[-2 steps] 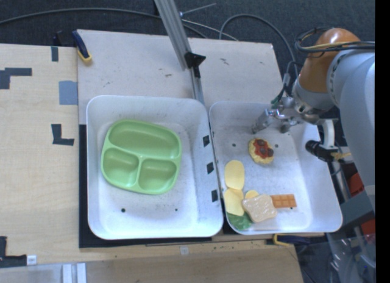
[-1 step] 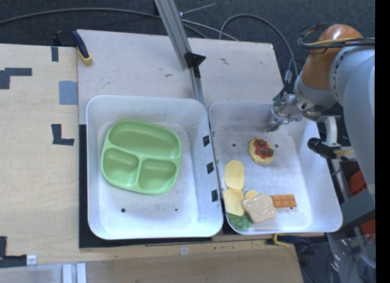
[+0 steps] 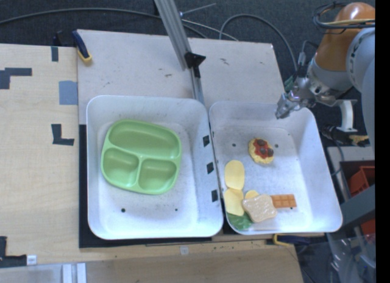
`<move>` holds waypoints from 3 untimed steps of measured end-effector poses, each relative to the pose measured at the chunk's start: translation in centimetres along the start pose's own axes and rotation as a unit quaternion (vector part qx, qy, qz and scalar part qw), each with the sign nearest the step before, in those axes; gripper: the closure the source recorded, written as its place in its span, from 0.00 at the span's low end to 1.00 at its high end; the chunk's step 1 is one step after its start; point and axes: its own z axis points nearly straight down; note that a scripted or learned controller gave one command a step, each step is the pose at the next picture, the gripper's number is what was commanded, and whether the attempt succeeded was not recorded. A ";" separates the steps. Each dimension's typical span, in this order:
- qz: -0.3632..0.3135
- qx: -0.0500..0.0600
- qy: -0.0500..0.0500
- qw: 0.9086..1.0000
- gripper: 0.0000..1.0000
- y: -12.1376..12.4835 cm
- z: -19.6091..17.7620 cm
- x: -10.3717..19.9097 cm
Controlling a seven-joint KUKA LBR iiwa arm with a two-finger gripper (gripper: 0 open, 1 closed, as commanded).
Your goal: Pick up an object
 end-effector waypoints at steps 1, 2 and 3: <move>0.000 0.001 0.000 1.000 1.00 -0.1 -4.4 0.5; 0.000 0.001 0.000 1.000 1.00 0.1 -8.8 0.5; -0.002 0.003 0.001 1.000 1.00 -1.0 -9.4 5.4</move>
